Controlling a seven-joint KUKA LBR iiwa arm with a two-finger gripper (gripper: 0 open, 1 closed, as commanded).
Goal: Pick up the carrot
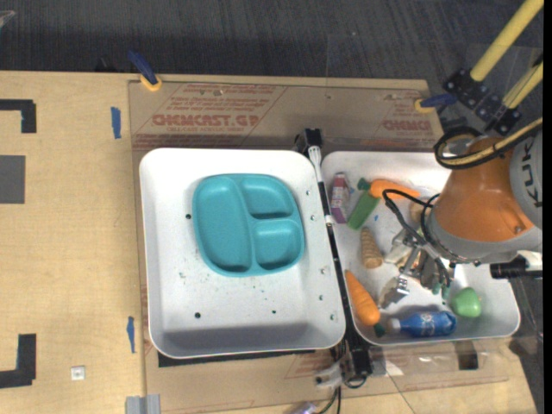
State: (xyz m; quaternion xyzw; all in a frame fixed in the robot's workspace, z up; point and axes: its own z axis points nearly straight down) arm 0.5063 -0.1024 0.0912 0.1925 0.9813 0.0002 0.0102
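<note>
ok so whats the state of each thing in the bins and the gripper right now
carrot: lying along the right bin's left wall, not gripped
gripper: low over the right bin, nothing visibly held
teal divided plate: flat in the left bin, right way up
blue bottle: on its side
green ball: resting by the bottle

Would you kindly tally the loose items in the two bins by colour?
Orange: 2, carrot and another orange item
Green: 2, ball and a green piece
Blue: 1, bottle
Teal: 1, divided tray
Tan: 1
Pink: 1
Total: 8
</note>
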